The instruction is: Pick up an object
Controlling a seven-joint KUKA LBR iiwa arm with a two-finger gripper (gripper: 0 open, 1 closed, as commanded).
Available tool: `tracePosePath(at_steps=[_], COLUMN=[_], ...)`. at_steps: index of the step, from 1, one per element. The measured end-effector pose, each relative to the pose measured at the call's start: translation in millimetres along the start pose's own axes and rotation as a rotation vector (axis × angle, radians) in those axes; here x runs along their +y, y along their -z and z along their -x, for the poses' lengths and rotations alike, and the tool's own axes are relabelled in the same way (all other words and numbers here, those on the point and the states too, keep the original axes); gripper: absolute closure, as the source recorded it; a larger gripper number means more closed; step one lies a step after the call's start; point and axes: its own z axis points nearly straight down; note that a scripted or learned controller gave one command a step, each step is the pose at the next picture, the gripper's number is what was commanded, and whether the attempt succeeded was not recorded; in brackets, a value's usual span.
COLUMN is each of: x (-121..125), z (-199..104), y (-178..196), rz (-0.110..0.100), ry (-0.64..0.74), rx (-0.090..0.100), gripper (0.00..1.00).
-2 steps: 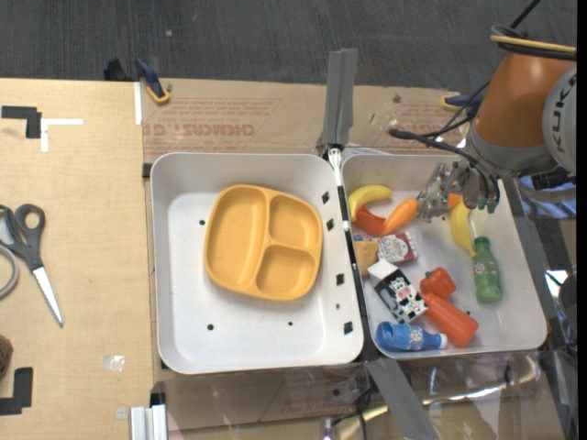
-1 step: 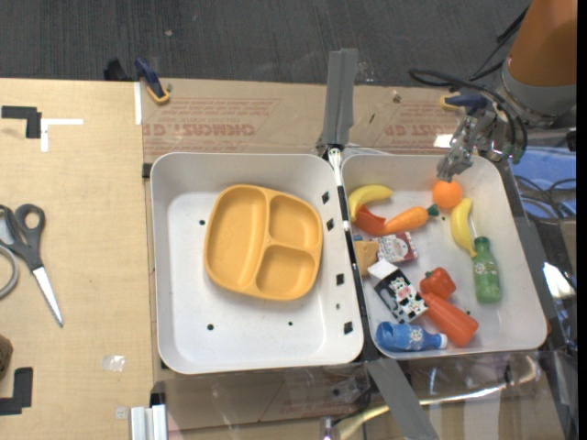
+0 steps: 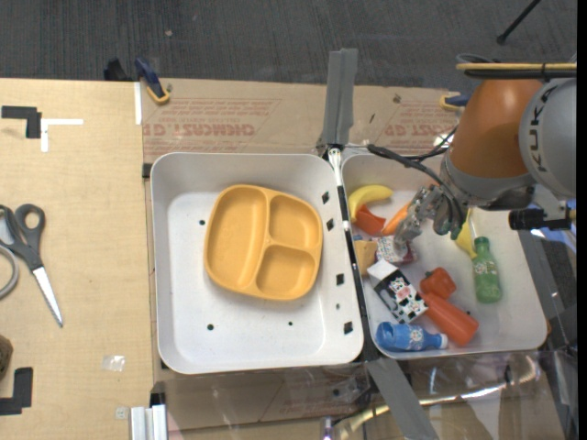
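You are lowering the gripper (image 3: pixel 424 216) into the right bin (image 3: pixel 523 337), grip state unclear; centre over one toy, the carrot (image 3: pixel 396 218), before closing.

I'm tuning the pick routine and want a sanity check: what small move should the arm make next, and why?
Probably lower straight down a little. The end effector hangs over the right bin, above the crowded toys near the carrot and banana, with nothing visibly between its fingers.

We see a tan tabletop (image 3: pixel 83 246) bearing two white bins (image 3: pixel 165 273), side by side, grey-handled scissors (image 3: pixel 32 255) at left, and flattened cardboard (image 3: pixel 238 122) behind.
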Motion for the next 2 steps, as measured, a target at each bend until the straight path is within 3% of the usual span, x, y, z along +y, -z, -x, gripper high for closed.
tracePosePath(at_steps=[1,2], x=[15.9,15.7], z=[18.3,18.1], y=[-10.4,-10.7], rz=[-0.001,-0.002], ry=[-0.235,-0.236], rx=[0.002,0.003], gripper=[1.0,0.0])
